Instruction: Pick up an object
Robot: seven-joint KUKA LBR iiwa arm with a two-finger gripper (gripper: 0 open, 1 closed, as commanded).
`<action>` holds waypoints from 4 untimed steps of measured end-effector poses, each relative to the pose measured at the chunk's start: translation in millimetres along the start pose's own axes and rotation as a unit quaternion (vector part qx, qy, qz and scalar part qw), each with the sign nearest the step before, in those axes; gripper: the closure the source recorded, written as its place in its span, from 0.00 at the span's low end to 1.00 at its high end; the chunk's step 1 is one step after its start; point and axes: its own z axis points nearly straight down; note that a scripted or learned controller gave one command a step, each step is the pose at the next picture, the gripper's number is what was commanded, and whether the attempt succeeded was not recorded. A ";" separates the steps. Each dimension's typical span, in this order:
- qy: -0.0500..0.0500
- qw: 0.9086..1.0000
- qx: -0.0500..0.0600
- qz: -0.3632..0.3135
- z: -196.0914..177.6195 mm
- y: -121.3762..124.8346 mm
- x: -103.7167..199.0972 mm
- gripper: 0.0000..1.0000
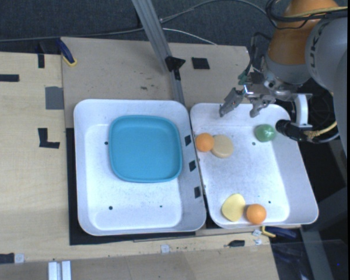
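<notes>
Nearest the camera, an orange ball [256, 213] touches a yellow piece [233, 207] at the right bin's [291, 174] front edge. Farther back — orange ball [204, 142] beside tan disc [223, 146]; green ball [265, 133] at the right. Gripper [242, 106] above the bin's back edge — fingers spread, holding nothing. Left bin [93, 174]: blue plate [144, 148].
</notes>
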 end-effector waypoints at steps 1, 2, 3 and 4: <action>0.000 1.000 0.000 0.000 46.3 -1.0 -7.5 0.00; 0.000 1.000 0.001 0.000 100.9 5.5 -0.5 0.00; 0.000 1.000 -0.002 0.000 87.7 6.7 -0.6 1.00; 0.000 1.000 -0.004 0.000 25.6 10.8 -1.9 1.00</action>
